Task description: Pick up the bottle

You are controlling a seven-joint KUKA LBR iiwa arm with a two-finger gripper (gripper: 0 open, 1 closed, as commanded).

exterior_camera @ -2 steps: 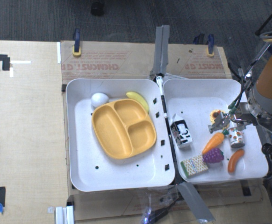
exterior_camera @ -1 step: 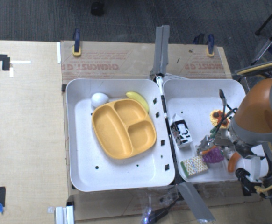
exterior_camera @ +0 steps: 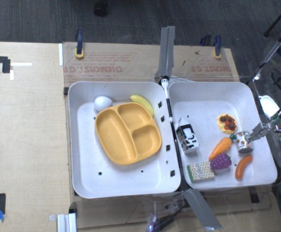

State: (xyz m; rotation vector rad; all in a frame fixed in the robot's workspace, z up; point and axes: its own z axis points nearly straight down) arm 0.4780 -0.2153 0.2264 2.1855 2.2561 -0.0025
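Observation:
A small grey bottle (exterior_camera: 244, 143) with a green and red top lies near the right wall of the right bin (exterior_camera: 208, 96). It sits between the carrot and the sausage. My gripper (exterior_camera: 257, 132) comes in from the right edge as a thin, pale, partly blurred shape. Its tip is right at the bottle's upper right side. Whether it touches or holds the bottle is unclear.
The right bin also holds a black and white carton (exterior_camera: 187, 138), a pizza slice (exterior_camera: 226, 123), a carrot (exterior_camera: 220, 148), purple grapes (exterior_camera: 221, 162), a sausage (exterior_camera: 243, 167) and a cracker box (exterior_camera: 200, 171). In the left bin are a yellow divided plate (exterior_camera: 128, 133), a white egg (exterior_camera: 103, 102) and a banana (exterior_camera: 143, 102).

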